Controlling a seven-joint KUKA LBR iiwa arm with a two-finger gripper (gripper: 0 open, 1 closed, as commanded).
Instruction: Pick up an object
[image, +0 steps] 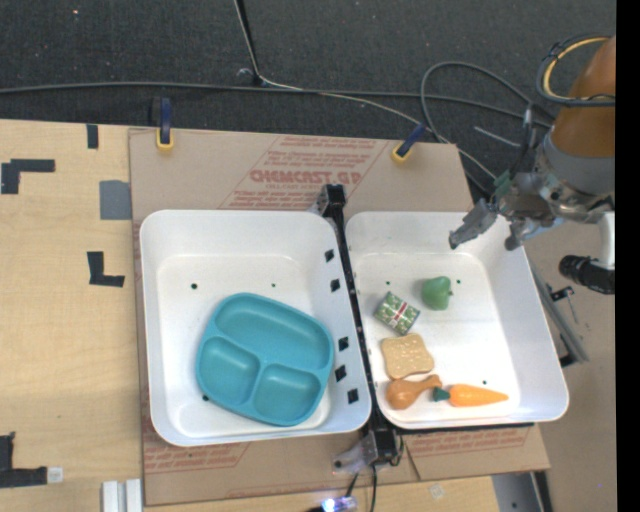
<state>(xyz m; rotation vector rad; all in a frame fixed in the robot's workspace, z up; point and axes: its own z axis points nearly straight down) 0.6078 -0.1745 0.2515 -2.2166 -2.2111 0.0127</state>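
Overhead, the gripper (492, 228) is spread wide, nothing held, above the right bin (530, 330). Below it in that bin the carrot (472, 396) is laid crosswise, tip pointing right. "CHEMCAST GP" is printed on the board (300, 175) behind.

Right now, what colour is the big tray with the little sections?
The sectioned tray is light blue, turquoise-like. The camera view shows it lying in the left bin.

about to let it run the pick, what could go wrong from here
1. The bread slice, chicken leg and carrot lie crowded together, so a grab there may catch two or shove one aside.
2. The carrot sits near the right bin's front wall, which could block the descent.
3. The gripper hangs above the bin's far corner, away from every item.
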